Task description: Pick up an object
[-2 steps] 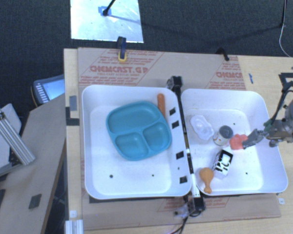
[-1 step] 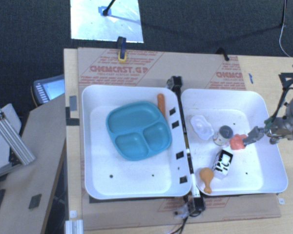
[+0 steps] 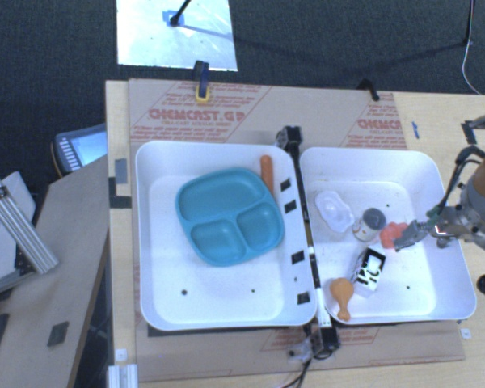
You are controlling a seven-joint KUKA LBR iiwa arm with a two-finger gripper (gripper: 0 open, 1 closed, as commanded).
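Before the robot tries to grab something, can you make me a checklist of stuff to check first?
1. Things to pick in the right bin: ok. A red object, a grey-capped item, a clear piece, a black and white box and an orange toy lie there.
2. Gripper near a target: ok, right beside the red object.
3. Something held already: cannot tell.
4. Neighbours far enough apart: not ok, the grey-capped item sits close to the red object.
5. Left bin out of the way: ok, it holds a blue plate.
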